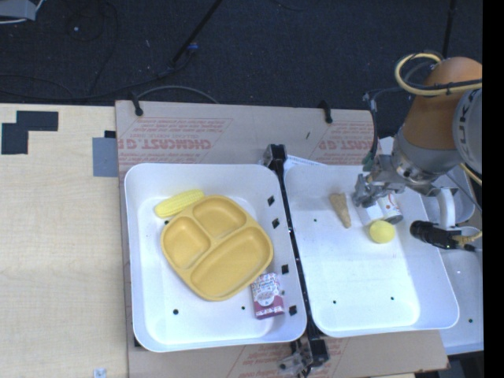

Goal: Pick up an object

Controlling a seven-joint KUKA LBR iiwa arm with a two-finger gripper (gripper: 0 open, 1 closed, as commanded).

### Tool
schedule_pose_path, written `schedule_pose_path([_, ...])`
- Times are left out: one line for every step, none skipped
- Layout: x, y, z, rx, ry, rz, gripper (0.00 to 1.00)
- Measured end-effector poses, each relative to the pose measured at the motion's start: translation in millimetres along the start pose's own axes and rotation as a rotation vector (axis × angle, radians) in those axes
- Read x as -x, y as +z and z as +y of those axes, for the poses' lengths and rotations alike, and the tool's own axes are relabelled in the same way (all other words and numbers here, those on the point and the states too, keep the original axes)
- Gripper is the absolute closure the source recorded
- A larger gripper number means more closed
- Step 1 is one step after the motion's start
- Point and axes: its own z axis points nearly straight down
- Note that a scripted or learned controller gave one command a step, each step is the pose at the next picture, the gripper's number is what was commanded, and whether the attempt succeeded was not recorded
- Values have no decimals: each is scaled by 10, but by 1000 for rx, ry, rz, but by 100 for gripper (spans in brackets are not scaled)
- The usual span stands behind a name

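Nearest the front sits a small red-and-white packet (268, 295), in the left bin (131, 250) at about 5 o'clock from that bin's middle, close to the wall it shares with its neighbour. It touches, or all but touches, the lower edge of the yellow divided plate (216, 246).

Starting from the left, a yellow corn-cob-shaped piece (179, 203) lies at about 10 o'clock in the left bin, just off the plate's upper left rim. The plate itself fills the middle of that bin, lying flat and turned at a slant, with its three compartments facing up.

Across the dividing wall, in the right bin (370, 294), a tan cone (341, 209) lies on its side at about 11 o'clock from the bin's middle, its tip towards 12. Just to its right, at 3 o'clock from it, is my gripper (368, 191), low over the bin floor. I cannot tell whether it is open or closed.

A small white can with a red label (389, 209) lies tipped over at about 4 o'clock from my gripper, right up against it. Whether I have hold of the can I cannot tell either. A yellow ball (382, 231) rests at 6 o'clock from the can, just beside it and apart from the cone.

My arm (437, 124) comes in from 2 o'clock, over the bin's far right corner. Both bins sit on a sheet of printed cardboard (197, 136).
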Motion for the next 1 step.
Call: schedule_pose_path([9,-531,8,1,-4,0,100])
